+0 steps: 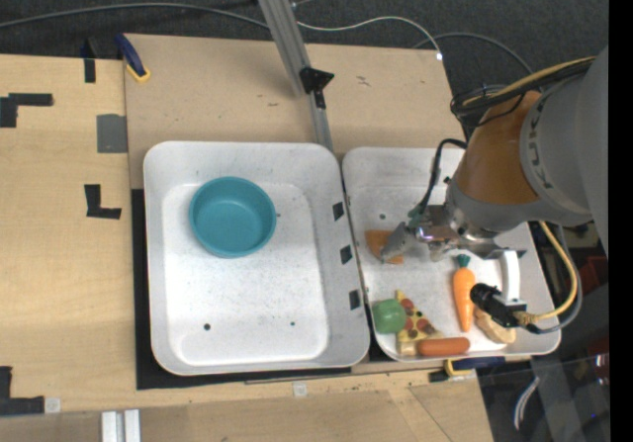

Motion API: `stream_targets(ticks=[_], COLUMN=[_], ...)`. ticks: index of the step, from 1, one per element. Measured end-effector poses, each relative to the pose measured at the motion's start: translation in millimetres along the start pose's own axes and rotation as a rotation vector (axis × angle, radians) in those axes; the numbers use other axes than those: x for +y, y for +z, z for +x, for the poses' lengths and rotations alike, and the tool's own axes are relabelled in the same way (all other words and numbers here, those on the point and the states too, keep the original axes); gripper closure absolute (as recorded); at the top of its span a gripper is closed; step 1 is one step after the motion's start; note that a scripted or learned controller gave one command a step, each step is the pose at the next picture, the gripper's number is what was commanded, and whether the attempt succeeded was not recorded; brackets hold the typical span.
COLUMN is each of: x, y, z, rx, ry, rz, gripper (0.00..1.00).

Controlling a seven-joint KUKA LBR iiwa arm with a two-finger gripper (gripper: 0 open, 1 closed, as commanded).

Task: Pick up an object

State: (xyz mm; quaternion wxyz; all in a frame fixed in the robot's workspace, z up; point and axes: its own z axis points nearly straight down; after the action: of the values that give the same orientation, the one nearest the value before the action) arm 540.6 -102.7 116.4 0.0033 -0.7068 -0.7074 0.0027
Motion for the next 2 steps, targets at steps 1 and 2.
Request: stream_targets(ticks=[1, 2], x=[0.5, 0.1], y=[26.8, 17.2], z=[0.3, 0.9], rx=[-0.002, 0.000], ry=[-0.001, -0.001], rz=[-0.008, -0.006], gripper=[0.00, 1.00])
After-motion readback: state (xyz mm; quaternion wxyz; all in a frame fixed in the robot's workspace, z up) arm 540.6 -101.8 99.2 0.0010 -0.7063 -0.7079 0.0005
